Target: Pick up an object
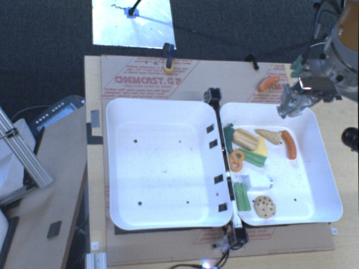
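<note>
1. two shallow white bins sit side by side on a bench, seen from above at a slant. the left bin (162,161) has only a bare white floor with a few dark dots.
2. the right bin (314,184) holds a scatter of toy food.
3. near its left wall lies a tan bread roll (247,138), resting on a yellow slab (261,146) and touching a green strip (253,157) beside it.
4. an orange ring (236,161) lies just below the roll, close to the divide between the bins.
5. a tan wedge (270,135) and a red sausage (289,144) lie toward the back right of the bin, near each other but apart.
6. a round cookie (264,207) with dark chips and a green stick (242,196) lie near the front left corner.
7. another orange sausage (268,83) lies outside the bins, on the bench behind the right bin.
8. the grey arm reaches in from the right. its gripper (287,110) hangs over the back rim of the right bin, above the wedge and red sausage. nothing is seen between its fingers; whether they are spread or pressed together is unclear.
</note>
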You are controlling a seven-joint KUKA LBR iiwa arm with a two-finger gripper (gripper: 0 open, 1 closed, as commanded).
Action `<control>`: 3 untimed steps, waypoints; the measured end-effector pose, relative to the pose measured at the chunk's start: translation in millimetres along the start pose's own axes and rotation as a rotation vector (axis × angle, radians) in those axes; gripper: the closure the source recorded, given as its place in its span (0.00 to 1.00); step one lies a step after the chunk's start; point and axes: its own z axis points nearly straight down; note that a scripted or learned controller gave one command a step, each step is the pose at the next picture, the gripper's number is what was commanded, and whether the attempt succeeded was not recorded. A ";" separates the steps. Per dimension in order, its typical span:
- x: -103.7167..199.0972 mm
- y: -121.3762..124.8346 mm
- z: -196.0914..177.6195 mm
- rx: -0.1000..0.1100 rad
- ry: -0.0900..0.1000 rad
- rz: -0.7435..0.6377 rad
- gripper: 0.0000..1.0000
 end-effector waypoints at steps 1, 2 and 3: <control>1.8 0.0 -22.4 -0.001 0.000 0.000 1.00; 3.1 0.0 -27.4 0.001 0.000 0.000 1.00; 8.7 0.1 -34.0 0.000 0.000 0.000 1.00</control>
